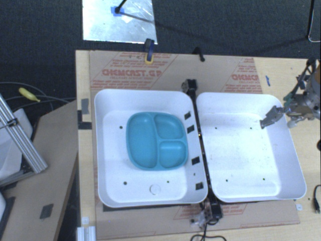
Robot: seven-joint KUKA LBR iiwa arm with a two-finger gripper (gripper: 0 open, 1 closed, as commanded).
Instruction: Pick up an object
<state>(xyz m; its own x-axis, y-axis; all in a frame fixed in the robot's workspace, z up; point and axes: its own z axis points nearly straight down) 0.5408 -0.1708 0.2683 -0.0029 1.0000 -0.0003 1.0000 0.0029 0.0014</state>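
Observation:
A blue divided plate (pixel 155 140) with three compartments lies flat in the middle of the left bin (pixel 108 134). My gripper (pixel 279 120) hangs over the right bin's (pixel 241 149) far right rim, well to the right of the plate. Its fingers (pixel 271 117) are spread open and nothing shows between them. The grey wrist enters from the right edge of the view.
A black divider with clips (pixel 195 144) runs between the two bins. A shiny metal sheet (pixel 119 14) lies behind the bench, and a yellow-and-blue clamp (pixel 149 51) grips the cardboard's far edge. An aluminium frame (pixel 20 139) stands at the left.

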